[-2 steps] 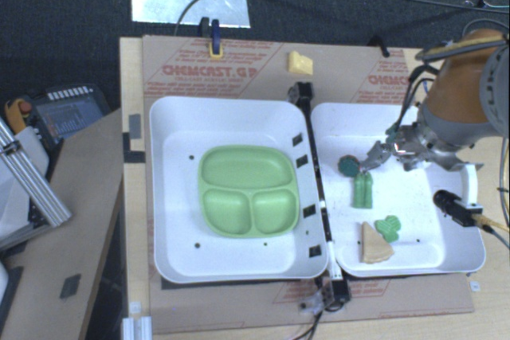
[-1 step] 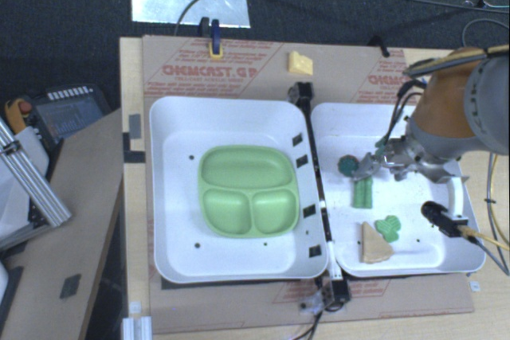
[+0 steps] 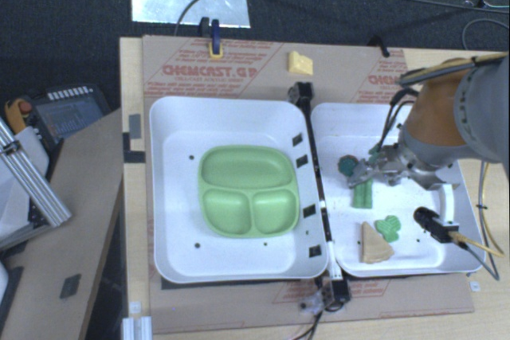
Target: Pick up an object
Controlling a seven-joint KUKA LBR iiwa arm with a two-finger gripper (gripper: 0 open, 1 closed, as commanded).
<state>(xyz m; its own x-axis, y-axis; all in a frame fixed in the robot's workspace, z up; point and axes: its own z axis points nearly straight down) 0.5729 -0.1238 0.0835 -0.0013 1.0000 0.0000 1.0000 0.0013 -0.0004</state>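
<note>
My claw [image 3: 368, 173] hangs low in the right bin [image 3: 335, 123], beside a teal ball [image 3: 347, 166] and above a green block [image 3: 362, 195]; I cannot tell its opening or hold.

A single fixed camera looks down at a slant from above the table [image 3: 263, 60], perhaps from its near edge. Both white bins [image 3: 171, 139] fill mid-frame; the arm [image 3: 458, 111] enters at right.

Red "CHEMCAST G.P." lettering on the brown board [image 3: 239, 64]; a second print right, partly hidden.
</note>
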